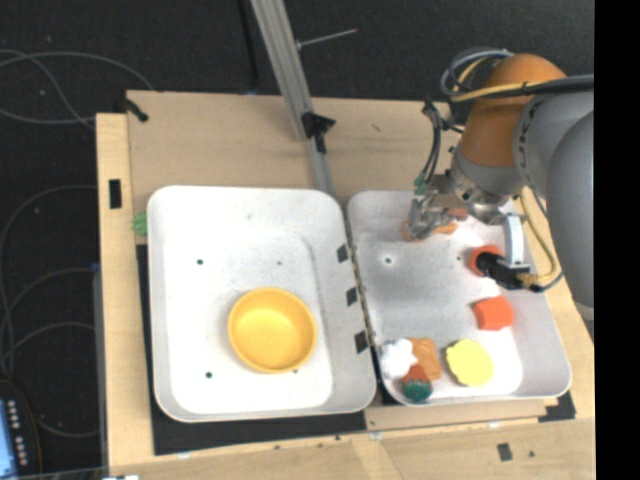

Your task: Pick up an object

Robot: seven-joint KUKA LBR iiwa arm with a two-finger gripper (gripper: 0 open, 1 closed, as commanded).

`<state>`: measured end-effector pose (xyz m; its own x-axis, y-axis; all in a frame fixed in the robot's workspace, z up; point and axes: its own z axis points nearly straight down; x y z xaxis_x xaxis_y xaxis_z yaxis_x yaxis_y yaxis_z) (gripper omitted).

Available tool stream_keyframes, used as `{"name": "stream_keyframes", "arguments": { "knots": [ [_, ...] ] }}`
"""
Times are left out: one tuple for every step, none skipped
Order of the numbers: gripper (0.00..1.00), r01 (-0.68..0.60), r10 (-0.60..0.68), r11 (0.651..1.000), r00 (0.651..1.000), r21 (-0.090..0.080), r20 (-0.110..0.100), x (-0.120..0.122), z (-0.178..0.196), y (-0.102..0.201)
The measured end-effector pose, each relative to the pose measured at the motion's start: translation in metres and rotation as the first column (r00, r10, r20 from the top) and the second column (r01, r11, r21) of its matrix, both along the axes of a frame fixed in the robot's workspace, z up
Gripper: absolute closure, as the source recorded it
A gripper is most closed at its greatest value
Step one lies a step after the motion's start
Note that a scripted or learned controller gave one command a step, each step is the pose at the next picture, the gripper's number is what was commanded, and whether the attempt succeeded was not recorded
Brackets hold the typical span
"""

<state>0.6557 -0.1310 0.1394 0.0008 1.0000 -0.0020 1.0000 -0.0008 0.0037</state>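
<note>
The gripper (pixel 428 218) hangs low over the right bin (pixel 420 278)'s far edge; its grasp cannot be told. The orange block (pixel 493 313) nearby looks light, stiff, and best pinched across flat sides.

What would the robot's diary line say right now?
hand: low at back of right bin | yellow bowl: left bin | orange block: untouched

Claw (pixel 428 220) fingertips blurred; orange thing (pixel 445 227) beneath partly hidden.
</note>
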Motion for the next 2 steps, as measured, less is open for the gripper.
{"name": "stream_keyframes", "arguments": {
  "knots": [
    [1.0,-0.002,0.002,1.0,1.0,0.001,0.004,0.001,0.065,-0.001],
    [1.0,-0.003,0.003,1.0,1.0,0.002,0.001,0.002,0.096,-0.002]
  ]
}}
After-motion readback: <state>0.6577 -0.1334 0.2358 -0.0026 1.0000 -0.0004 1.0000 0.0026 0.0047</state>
